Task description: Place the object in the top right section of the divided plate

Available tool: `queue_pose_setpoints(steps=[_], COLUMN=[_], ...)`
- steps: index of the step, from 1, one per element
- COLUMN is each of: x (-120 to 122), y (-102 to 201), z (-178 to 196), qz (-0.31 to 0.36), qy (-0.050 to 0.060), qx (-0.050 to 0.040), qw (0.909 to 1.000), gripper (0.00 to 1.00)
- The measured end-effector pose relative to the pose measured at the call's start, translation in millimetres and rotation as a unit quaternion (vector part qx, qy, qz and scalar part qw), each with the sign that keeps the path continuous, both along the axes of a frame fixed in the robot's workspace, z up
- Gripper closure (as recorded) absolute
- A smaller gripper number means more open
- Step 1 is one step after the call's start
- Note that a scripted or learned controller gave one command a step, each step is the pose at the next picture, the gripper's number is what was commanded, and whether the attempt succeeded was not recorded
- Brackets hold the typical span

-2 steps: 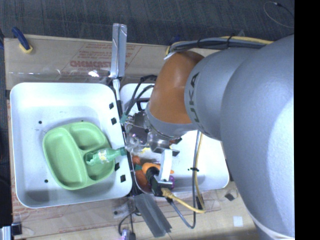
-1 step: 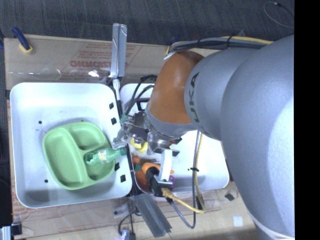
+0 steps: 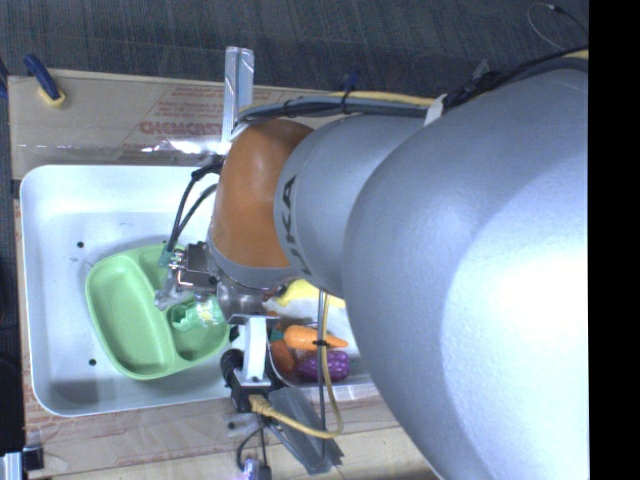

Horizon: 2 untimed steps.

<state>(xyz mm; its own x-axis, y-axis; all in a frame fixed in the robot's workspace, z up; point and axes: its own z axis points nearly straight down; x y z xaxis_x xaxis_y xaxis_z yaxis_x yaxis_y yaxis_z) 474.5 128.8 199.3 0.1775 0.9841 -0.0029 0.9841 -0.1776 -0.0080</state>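
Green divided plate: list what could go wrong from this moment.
1. The claw hangs low over the green divided plate, so a push could slide it across the white bin.
2. The greenish item sits near a divider; it might land in the wrong section.
3. The arm hides the toy food beside it, risking a bump.

White bin (image 3: 50,268), toy carrot (image 3: 305,339) beside purple grapes (image 3: 330,366), yellow toy (image 3: 300,293), blue clip (image 3: 42,76) on cardboard
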Motion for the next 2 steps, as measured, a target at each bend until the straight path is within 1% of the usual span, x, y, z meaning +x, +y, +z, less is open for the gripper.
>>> queue_pose_setpoints(steps=[1,2], x=[1,17], y=[-44,-24], z=[-9,-97], qz=[0.230,0.202], qy=[-0.001,-0.006], qx=[0.0020,0.0028], qw=[0.9732,0.9793], gripper=[0.00,0.00])
